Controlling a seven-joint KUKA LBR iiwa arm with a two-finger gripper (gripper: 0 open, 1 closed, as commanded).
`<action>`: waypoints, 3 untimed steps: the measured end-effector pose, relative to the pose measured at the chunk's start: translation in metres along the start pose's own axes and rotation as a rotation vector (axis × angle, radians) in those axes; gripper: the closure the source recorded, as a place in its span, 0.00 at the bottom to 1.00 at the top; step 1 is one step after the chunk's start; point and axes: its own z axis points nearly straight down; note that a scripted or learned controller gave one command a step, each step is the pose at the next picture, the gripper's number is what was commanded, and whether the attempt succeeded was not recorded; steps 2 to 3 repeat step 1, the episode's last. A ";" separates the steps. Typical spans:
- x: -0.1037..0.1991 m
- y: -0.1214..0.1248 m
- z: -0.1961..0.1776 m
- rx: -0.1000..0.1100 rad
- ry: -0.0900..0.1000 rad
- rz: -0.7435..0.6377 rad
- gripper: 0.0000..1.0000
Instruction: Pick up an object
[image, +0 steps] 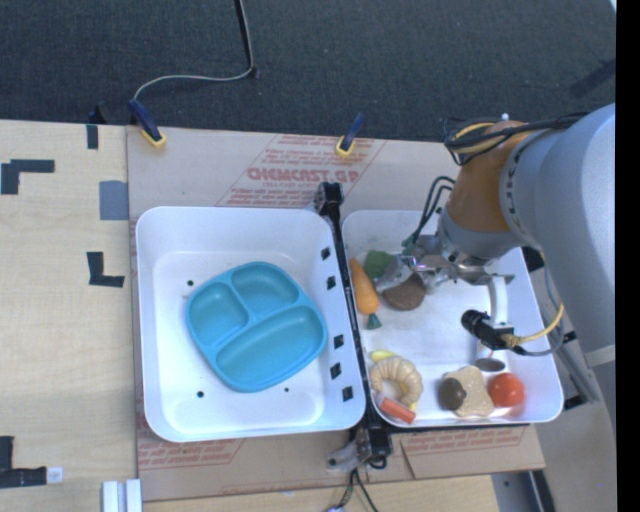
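Observation:
My gripper (412, 272) is low in the right bin (440, 340), near its upper left part. It sits right above a brown round object (403, 296) and next to a green piece (379, 264). An orange carrot (364, 291) lies along the bin's left wall. At the front of the bin lie a croissant-like pastry (394, 378), a small red-orange piece (398, 410), a beige and brown lump (464, 391) and a red tomato (506, 389).
The left bin (170, 400) holds a blue divided plate (257, 324). A black clamp (328, 196) sits on the divider between the bins. The arm's orange band (480, 190) and grey body cover the right bin's far right corner. Cables hang beside the wrist.

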 end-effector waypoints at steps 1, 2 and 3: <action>0.068 -0.054 -0.089 0.005 0.005 -0.001 1.00; 0.068 -0.054 -0.089 0.005 0.005 -0.001 1.00; 0.068 -0.054 -0.089 0.005 0.005 -0.001 1.00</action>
